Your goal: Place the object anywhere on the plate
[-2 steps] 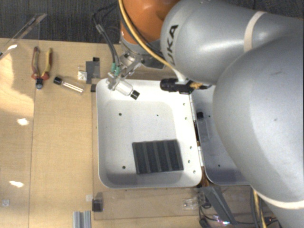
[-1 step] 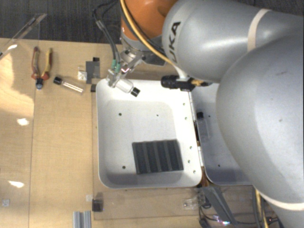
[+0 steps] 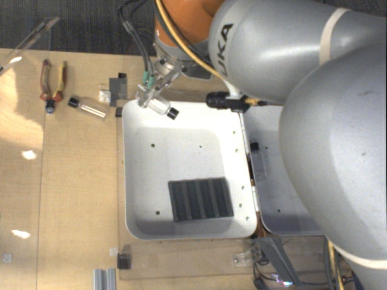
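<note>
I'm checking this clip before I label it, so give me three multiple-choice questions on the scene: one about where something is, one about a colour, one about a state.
1. Where does the dark ribbed plate lie?
A. In the left bin's near part
B. On the bench by the pliers
C. In the right bin

2. What colour are the pliers' handles?
A. Blue
B. Red-orange
C. Green

3. How does the gripper stand?
A. Resting on the plate
B. At the left bin's far left corner, a small clear vial at its tip
C. Over the right bin

Answers: 1 A, it sits inside the left bin. 2 B, handles look red-orange. 3 B, the tip meets that corner.
</note>
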